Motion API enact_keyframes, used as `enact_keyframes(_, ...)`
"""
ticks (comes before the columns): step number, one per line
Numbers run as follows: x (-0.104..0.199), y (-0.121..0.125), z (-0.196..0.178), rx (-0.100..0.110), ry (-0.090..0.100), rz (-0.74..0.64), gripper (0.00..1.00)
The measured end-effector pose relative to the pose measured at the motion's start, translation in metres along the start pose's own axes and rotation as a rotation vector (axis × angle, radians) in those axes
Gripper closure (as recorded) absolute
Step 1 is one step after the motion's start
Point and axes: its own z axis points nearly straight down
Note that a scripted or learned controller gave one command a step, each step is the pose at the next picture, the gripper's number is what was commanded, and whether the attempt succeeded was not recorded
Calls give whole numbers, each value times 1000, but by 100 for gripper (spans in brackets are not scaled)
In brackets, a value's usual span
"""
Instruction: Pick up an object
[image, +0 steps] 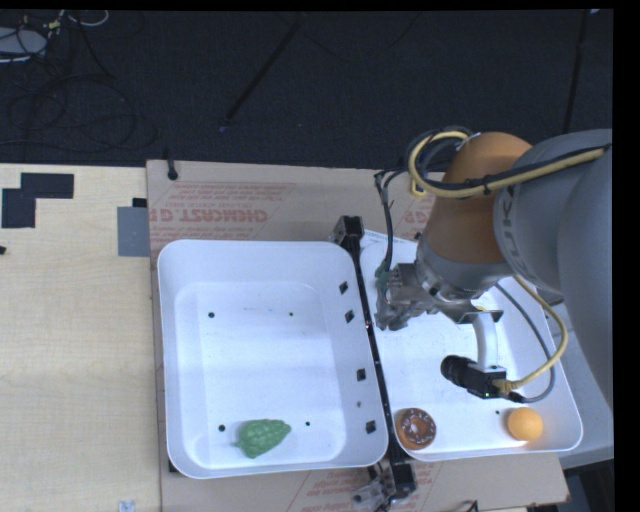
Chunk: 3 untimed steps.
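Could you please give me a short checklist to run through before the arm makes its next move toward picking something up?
1. Targets in the right bin: chocolate donut and orange ball lie near the front edge: ok.
2. Green object lies in the left bin, across the divider: ok.
3. Pincer sits over the right bin's back left area, beside the divider, not above any object: not ok.
4. Something held in the pincer: cannot tell.
5. Donut and ball lie apart from each other: ok.

Reversed red print reading "CHEMCRAFT" on the cardboard sheet (262, 200) behind the bins, remaining print illegible
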Motion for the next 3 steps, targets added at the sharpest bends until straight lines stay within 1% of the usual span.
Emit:
enact_keyframes(1,81,37,10,-6,0,-2,100)
enact_keyframes(2,145,74,-31,-10,1,-1,100)
enact_keyframes(3,196,89,6,-3,0,1,100)
